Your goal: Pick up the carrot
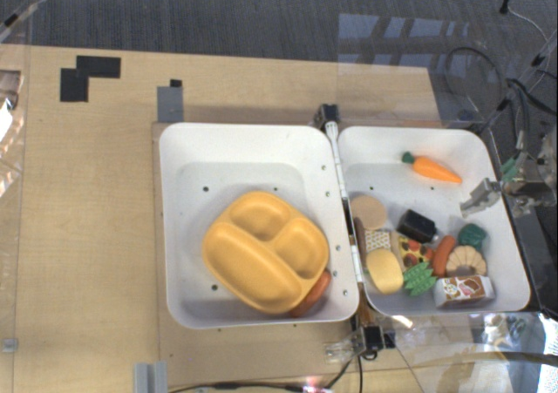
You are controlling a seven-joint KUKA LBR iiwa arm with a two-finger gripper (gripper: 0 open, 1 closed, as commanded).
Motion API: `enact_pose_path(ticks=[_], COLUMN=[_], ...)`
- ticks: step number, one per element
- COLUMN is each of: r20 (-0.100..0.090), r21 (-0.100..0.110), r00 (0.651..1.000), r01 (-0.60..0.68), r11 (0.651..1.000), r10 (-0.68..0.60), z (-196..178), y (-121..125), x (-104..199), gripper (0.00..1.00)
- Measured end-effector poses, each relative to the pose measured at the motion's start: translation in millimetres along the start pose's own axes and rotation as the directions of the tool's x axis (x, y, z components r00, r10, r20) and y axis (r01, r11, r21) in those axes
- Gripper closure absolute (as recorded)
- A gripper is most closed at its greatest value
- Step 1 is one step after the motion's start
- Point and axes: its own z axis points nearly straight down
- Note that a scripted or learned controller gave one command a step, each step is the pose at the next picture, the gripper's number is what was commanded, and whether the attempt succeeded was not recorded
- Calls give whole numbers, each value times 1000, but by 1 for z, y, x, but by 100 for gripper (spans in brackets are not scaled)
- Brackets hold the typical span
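The carrot (432,170) lies in the right bin (488,149), in its far part, well apart from the heap of toy food crowded along the near side. It rests flat on the white floor with open space all round it.

Its long axis runs roughly left to right across the view, tilted slightly: the green top sits at the left, a little farther up, and the orange body tapers toward the lower right.

It looks like a small plastic toy, so I judge it light, stiff and rather smooth, apt to roll or squirt out of a poor grip. The best hold is probably across the thick part of the body, just behind the green top, with the jaws closing at right angles to the long axis; the thin tip offers little to bite on.

The pincer (485,194) is at the bin's right rim, near the carrot's thin end but not touching it. Whether it is apart or together, I cannot tell at this size.
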Motion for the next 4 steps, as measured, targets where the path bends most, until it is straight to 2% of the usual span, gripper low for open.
enact_pose_path(ticks=[1, 2, 3, 4], r20=[-3, 2, 0, 2], r21=[10, -4, -6, -11], r00=[999, 1000, 981, 983], r01=[-36, -20, -195, -184], r11=[999, 1000, 981, 983], r10=[36, 20, 195, 185], z=[126, 107, 178, 166], y=[9, 91, 137, 139], x=[-7, -24, -18, -17], gripper=[0, 0, 0, 100])
